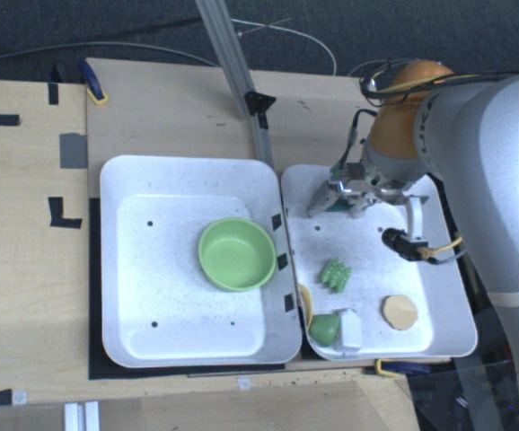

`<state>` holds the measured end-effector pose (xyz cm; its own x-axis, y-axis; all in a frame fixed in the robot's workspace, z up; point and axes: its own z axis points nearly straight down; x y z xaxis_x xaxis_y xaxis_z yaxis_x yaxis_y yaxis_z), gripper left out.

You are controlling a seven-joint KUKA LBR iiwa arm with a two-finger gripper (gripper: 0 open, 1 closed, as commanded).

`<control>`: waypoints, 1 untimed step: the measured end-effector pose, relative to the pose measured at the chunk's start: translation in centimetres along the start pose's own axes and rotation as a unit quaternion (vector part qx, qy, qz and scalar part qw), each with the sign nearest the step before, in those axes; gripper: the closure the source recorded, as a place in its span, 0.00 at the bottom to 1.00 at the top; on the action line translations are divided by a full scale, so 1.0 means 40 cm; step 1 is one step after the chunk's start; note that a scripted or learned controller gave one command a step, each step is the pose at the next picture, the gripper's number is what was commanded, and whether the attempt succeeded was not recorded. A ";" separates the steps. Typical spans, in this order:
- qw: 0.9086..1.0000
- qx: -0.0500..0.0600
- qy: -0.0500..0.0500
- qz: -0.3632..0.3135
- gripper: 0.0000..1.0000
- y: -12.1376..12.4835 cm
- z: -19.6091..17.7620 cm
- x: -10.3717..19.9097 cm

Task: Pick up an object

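My gripper (pixel 338 200) hangs over the back of the right bin (pixel 439 268), its fingers spread apart above the bin floor with nothing between them. In front of it lies a small green knobbly toy (pixel 335 275). Further forward at the bin's front edge sit a green rounded object (pixel 324 329) and a white block (pixel 349 329) side by side. A tan round piece (pixel 400 312) lies at the front right. A yellow sliver (pixel 304 298) rests against the bin's left wall.
A green bowl (pixel 236 253) stands in the left bin (pixel 134 187). A grey pole (pixel 233 61) slants down to the bins' back edge. The black cable connector (pixel 401 242) hangs over the right bin's right side.
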<state>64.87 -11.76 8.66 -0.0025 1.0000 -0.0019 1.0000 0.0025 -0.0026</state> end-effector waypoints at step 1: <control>1.000 0.000 0.001 0.000 1.00 0.000 -0.028 0.002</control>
<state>64.89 -11.67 9.80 -0.0034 1.0000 -0.0008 1.0000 0.0034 -0.0033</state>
